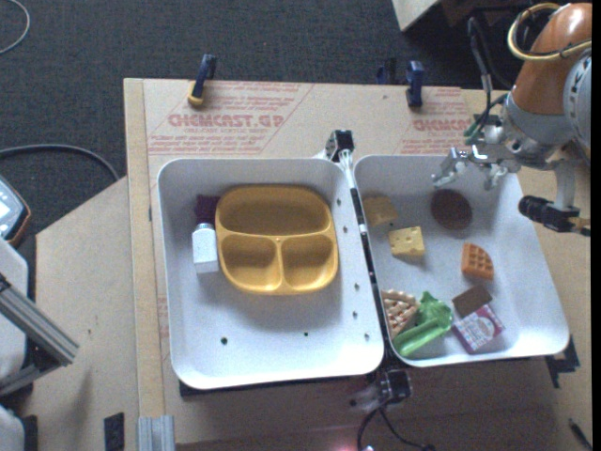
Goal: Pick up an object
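White bins sit side by side on the desk; landmark is the divider rim (357,242) between them. Left of the rim: left bin (178,346) holds a yellow sectioned plate (277,238), with a small white bottle (205,248) and a dark purple item (207,205) further left of the plate. Right of the rim, right bin (535,280): tan bread-like piece (380,210), cheese wedge (407,241), pizza slice (398,310), green toy (424,325), dark round cookie (452,209), waffle (477,262), brown block (470,300), pink packet (478,329). End effector (470,165) hovers far right of the rim, over the bin's back edge, just behind the cookie; fingers look spread apart, nothing between them. Progress: nothing grasped or lifted, all items lie in the bins. Descent, closing and lift are all left; the cookie seems the nearest candidate.
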Tool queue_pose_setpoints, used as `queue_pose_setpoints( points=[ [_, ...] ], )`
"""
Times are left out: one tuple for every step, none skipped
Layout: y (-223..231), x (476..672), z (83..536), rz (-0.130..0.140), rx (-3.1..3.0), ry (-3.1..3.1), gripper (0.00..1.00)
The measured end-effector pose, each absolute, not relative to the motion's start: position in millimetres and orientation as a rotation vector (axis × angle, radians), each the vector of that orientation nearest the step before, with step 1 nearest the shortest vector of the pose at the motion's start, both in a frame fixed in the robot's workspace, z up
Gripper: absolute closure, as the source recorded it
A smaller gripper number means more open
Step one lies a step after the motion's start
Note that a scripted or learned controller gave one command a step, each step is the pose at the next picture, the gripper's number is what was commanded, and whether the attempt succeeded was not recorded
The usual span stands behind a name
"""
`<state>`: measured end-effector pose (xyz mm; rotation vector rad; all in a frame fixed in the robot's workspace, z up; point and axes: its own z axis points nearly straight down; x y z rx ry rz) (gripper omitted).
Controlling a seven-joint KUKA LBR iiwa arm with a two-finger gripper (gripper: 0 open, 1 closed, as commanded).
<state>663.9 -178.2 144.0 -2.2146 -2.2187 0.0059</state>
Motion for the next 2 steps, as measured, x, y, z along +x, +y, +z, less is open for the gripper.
queue_pose_setpoints(
  points=[
    [-177, 662.7, 90, 0.006, -2.215, -2.219, 0.00],
    [-177, 665.2, 106, 0.000, -2.219, -2.227, 1.00]
  ],
)
